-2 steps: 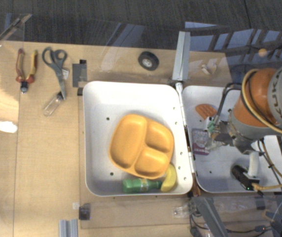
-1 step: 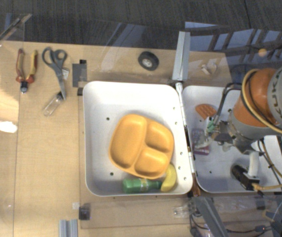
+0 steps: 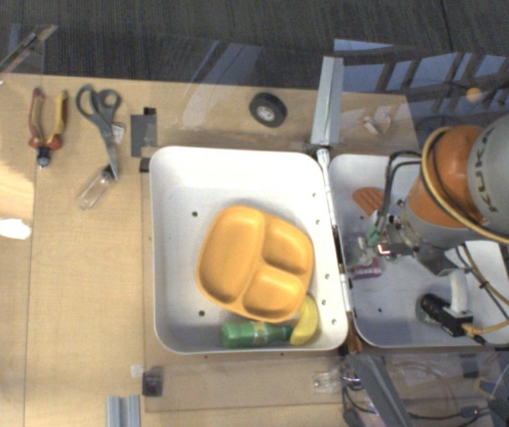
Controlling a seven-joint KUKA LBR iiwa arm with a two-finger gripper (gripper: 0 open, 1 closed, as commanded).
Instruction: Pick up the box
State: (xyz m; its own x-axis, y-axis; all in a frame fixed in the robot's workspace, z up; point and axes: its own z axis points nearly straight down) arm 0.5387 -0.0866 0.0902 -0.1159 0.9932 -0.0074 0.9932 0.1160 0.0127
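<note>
We see the gripper (image 3: 381, 245) low in the right bin (image 3: 495, 338), near its left wall, but we cannot tell how its fingers stand or whether they touch anything. A small dark purple box (image 3: 365, 271) lies just beside it on the near side, close to the divider. An orange item (image 3: 367, 199) peeks out at the far left of that bin, partly hidden by cables. The left bin (image 3: 174, 238) holds a yellow divided tray (image 3: 256, 262), tilted, with a green bottle (image 3: 254, 334) and a yellow piece (image 3: 305, 323) tucked under its near edge. Bare floor shows along the left bin's far and left sides.
</note>
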